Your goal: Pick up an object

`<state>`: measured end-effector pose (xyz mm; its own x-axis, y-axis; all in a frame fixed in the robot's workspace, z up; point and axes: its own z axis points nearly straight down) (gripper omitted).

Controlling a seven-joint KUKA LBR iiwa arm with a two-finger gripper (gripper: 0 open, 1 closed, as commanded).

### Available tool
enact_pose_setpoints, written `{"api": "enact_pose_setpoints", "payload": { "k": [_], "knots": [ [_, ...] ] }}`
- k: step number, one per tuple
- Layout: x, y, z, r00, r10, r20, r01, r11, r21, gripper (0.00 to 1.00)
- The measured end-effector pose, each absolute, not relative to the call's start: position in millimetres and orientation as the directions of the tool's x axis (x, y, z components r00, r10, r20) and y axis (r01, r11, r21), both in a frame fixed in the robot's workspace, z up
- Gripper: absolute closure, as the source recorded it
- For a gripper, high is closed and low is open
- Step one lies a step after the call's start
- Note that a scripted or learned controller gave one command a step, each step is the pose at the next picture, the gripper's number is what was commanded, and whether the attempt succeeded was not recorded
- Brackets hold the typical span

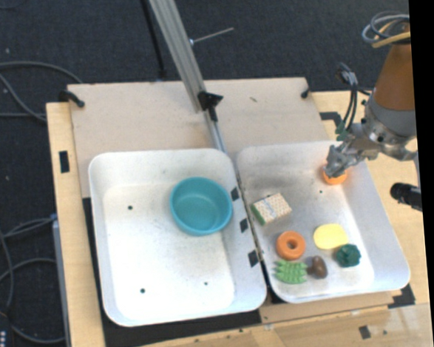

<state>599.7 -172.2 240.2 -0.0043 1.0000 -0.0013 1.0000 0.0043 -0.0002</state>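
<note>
My gripper hangs over the far right part of the right bin, right above a small orange object that peeks out beneath it. Nearer the front of that bin lie a beige and green block, an orange ring, a yellow lump, a dark green piece, a brown piece and a light green leafy piece. A teal bowl sits in the left bin.
A slanted metal post rises from behind the bins at the middle. The arm's orange band and grey wrist come in from the right edge. Cables lie on the dark floor around the bench.
</note>
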Motion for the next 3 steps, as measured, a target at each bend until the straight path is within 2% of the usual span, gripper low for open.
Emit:
{"api": "enact_pose_setpoints", "payload": {
  "k": [2, 3],
  "knots": [
    [583.7, -78.5, 233.6, -0.007, 1.000, 0.001, 1.000, 0.007, 0.001, 1.00],
    [559.9, -30.2, 230.6, -0.004, 1.000, 0.000, 1.000, 0.004, 0.000, 1.00]
  ]
}}
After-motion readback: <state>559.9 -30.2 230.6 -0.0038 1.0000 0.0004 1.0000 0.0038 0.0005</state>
